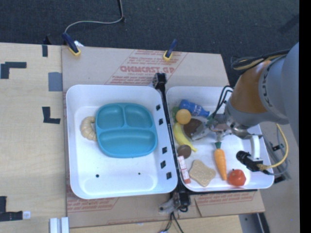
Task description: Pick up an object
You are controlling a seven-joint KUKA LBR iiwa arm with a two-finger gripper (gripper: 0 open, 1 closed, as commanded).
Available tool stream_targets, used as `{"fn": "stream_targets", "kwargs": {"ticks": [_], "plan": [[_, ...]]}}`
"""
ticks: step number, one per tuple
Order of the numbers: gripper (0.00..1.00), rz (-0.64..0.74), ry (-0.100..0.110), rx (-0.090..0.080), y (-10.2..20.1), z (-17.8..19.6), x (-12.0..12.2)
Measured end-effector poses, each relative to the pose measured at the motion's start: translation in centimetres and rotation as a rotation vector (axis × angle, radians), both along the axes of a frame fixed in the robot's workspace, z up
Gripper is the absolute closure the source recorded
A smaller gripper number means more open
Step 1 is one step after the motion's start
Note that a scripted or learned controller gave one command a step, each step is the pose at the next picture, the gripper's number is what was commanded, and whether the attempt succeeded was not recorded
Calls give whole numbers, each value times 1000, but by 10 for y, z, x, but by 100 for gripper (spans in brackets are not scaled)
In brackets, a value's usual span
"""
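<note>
The right bin holds several toy foods. A blue bottle lies at the back, with an orange ball and a yellow banana by the left wall. A dark brown piece sits in the middle. A carrot, a red tomato and a bread slice lie near the front. My gripper hangs low over the bin's middle, just right of the brown piece and above the carrot's green top. The wrist hides most of it.
The left bin holds a blue divided plate and a tan croissant at its left side. A small brown round piece and a red-and-white tube lie along the right bin's left wall. The arm covers the right bin's right edge.
</note>
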State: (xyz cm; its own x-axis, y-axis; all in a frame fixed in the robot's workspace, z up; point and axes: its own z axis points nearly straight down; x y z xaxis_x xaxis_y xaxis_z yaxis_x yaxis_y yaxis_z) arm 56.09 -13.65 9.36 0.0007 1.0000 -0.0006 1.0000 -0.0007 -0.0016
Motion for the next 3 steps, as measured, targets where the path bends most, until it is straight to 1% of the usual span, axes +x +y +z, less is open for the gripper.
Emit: {"fn": "stream_targets", "kwargs": {"ticks": [1,2,3], "plan": [[0,1,-5,-3,36,-7,62],[0,8,49,4,40,-10,96],[0,1,-3,-1,31,-7,28]]}}
